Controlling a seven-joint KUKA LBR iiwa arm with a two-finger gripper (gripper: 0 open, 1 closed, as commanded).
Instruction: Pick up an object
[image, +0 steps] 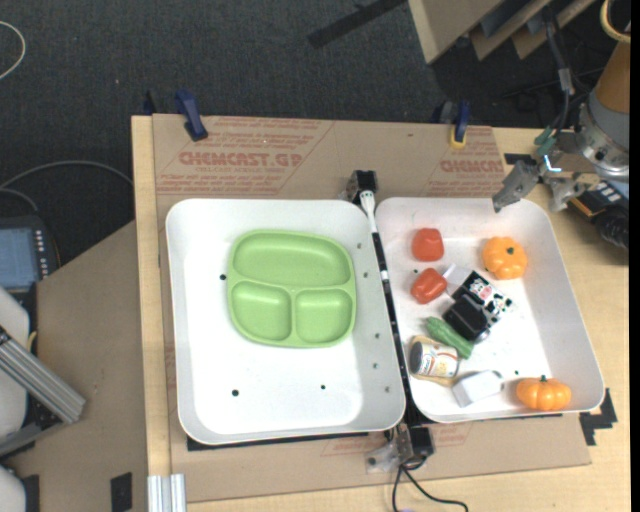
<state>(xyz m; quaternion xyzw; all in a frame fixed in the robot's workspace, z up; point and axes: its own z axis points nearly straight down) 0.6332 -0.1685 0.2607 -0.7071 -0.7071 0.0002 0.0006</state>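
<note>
While above bin corner, tool (512, 188) low.

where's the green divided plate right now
The green divided plate lies in the left bin, toward its upper middle, apart from the toys in the right bin.

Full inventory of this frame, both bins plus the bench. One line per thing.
White bins: 2, white, side by side on the bench.
Divided plate: 1, light green, three compartments, in the left bin.
Red items: 2, red, upper left of the right bin, one below the other.
Small pumpkins: 2, orange, right bin; one upper right, one at the front right corner.
Black-and-white item: 1, middle of the right bin.
Green item: 1, beside it.
Small can: 1, tan label, lying front left.
White block: 1, front.
Clamps: 2, blue, rear edge of the board.
Gripper: 1, grey, over the right bin's rear right corner.
</note>
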